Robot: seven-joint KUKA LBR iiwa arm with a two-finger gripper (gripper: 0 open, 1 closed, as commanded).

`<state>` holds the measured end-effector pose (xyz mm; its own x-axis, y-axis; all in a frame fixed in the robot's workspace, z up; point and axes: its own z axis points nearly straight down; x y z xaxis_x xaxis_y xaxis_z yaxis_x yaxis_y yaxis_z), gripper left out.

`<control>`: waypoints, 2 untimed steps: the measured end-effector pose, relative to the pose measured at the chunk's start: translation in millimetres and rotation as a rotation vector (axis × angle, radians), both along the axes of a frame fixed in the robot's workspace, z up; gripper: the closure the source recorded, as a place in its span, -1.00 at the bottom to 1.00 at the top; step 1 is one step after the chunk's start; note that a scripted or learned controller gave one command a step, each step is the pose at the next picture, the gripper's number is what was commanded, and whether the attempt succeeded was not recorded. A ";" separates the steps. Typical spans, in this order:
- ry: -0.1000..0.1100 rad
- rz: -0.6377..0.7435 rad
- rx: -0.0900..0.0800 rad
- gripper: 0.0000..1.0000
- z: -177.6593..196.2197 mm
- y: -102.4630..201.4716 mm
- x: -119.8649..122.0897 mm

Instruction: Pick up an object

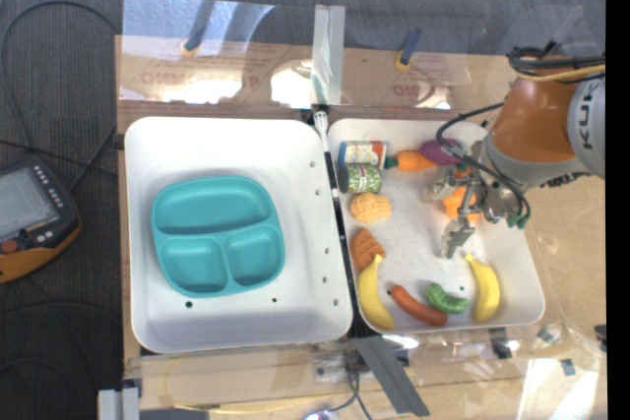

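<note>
The gripper (459, 236) hung low inside the right bin (512, 310), its metal fingers pointing down at the bare white floor; from where I stood I could not tell whether they were parted or closed, and I saw nothing between them. No single piece was marked out for picking; the toy food lay scattered round it. Closest, just above the gripper and partly under the wrist, was a small orange piece (454, 203). Just below and to the right lay a yellow banana (483, 288), and below it a green pepper (447, 299) touching a red sausage (416, 305). Further to the left a second banana (372, 296) curved along the bin's left wall, with a brown bread piece (366, 246) above it, then a yellow corn-like lump (370, 207). Up and to the left sat a green can (364, 178) and a white-and-red carton (362, 153), a carrot (413, 161) and a purple eggplant (439, 152) beside them. Well away to the left, the other bin (157, 310) held a teal divided plate (218, 233). The arm's orange band (533, 120) sat above and to the right of the gripper.
</note>
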<state>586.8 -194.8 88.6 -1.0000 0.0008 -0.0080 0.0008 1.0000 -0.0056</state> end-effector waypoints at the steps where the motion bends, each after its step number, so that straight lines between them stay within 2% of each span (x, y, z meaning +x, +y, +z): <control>1: 0.000 0.001 -0.002 1.00 8.5 0.7 1.6; 2: 0.010 -0.156 0.007 1.00 51.4 79.3 27.8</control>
<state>614.5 -115.5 140.0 -0.9877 0.1562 0.0022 0.1562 0.9877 0.0008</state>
